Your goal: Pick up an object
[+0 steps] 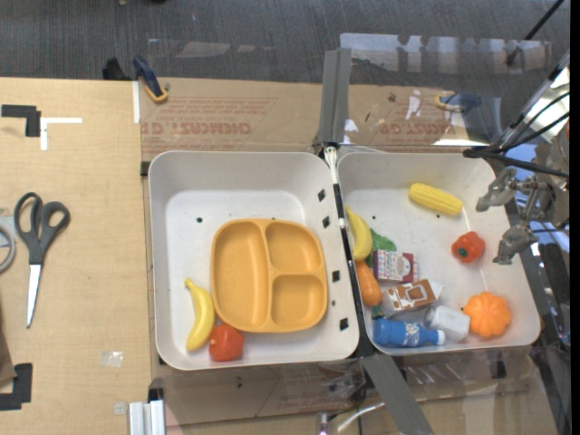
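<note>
My gripper (502, 217) stands at the right edge of the right bin (412, 170), open, with nothing between its fingers. Just left of it lies a red pepper (468, 247). A corn cob (435, 198) rests toward the bin's back. An orange pumpkin (489, 314) sits at the front right, beside a small white item (449, 321) and a blue bottle (408, 334). A brown carton (410, 295), a pink-and-white box (393, 265), an orange carrot (367, 286), a banana (360, 234) and a green piece (381, 241) crowd the bin's left side.
The left bin (236, 175) holds a yellow divided plate (269, 274), a second banana (200, 314) and a red tomato (226, 343). Scissors (36, 234) lie on the bench at far left. A blue clamp (149, 78) sits behind the bins.
</note>
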### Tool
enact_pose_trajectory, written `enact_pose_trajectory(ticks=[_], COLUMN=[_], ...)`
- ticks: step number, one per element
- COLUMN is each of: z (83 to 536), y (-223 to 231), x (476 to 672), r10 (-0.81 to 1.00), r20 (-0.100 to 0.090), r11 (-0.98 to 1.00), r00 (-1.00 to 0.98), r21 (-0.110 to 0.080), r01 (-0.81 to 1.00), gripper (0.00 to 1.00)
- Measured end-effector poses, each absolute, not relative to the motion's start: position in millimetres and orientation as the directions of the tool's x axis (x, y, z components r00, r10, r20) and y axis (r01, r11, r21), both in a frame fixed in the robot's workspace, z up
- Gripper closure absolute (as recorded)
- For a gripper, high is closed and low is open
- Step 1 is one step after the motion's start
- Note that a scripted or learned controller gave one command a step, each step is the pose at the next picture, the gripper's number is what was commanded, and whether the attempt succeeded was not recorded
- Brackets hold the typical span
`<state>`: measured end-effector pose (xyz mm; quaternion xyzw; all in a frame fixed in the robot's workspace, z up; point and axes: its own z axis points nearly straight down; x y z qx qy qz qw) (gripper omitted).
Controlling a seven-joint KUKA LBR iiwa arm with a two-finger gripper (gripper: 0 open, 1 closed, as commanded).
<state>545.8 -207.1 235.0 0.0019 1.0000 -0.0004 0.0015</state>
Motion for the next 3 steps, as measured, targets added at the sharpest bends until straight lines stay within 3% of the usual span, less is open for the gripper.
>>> enact_pose_trajectory(ticks=[1, 2, 3], z=[93, 93, 103], y=[-221, -218, -218], x=[537.0, 495.1, 497.6], r10=[0.068, 0.205, 0.201], r20=[-0.005, -0.003, -0.009], r11=[0.998, 0.979, 0.98], r00=[-0.998, -0.979, -0.979], r21=[-0.001, 0.003, 0.001], r01=[0.068, 0.205, 0.201], gripper=[0.0, 0.0, 1.0])
